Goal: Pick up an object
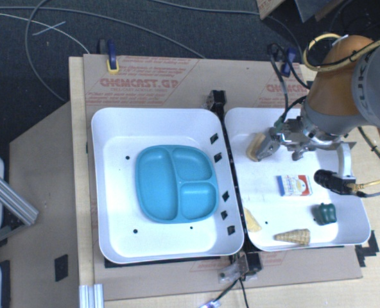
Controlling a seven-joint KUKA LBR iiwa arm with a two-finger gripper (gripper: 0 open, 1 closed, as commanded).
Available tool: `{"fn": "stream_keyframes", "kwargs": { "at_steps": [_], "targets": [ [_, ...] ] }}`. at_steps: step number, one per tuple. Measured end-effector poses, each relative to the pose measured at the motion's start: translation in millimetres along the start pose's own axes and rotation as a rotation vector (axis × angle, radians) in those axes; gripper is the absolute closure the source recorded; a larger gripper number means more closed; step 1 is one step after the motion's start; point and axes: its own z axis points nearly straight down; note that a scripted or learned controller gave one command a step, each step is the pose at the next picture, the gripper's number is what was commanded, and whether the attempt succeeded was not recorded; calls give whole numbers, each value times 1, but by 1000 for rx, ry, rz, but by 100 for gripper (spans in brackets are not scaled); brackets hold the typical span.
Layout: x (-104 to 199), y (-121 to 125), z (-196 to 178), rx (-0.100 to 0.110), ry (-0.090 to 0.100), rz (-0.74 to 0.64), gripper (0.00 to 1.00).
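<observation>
The claw (pixel 282 138) hangs low over the far part of the right bin (pixel 267 188), turned toward the wall shared by the two bins; whether it is open or closed cannot be told from this angle. Behind it the arm (pixel 344 85) comes in from the right, the orange band sitting directly above the wrist and the grey body bulking out past the bin's right rim.

Right at the claw's tip, on its left, lies a tan piece (pixel 261 147). It looks to be touching the tip, though a grip on it cannot be made out. Its long axis runs on a slant, the upper end toward the claw and the lower end pointing down-left at the shared wall.

Just below the claw, nearer the camera, a small blue, white and red box (pixel 294 185) lies flat. Further below and to the right is a dark green thing (pixel 325 213). A waffle cone (pixel 293 237) lies by the near rim, tip pointing left, and a yellow wedge (pixel 251 221) rests down-left of the claw.

Well to the left, the left bin (pixel 113 172) holds a blue divided plate (pixel 176 183)
</observation>
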Motion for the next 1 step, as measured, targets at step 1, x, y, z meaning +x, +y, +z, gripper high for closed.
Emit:
{"fn": "stream_keyframes", "kwargs": {
  "at_steps": [1],
  "targets": [
    [-6, -9, 55, 2, 0, 3, 0]
  ]
}}
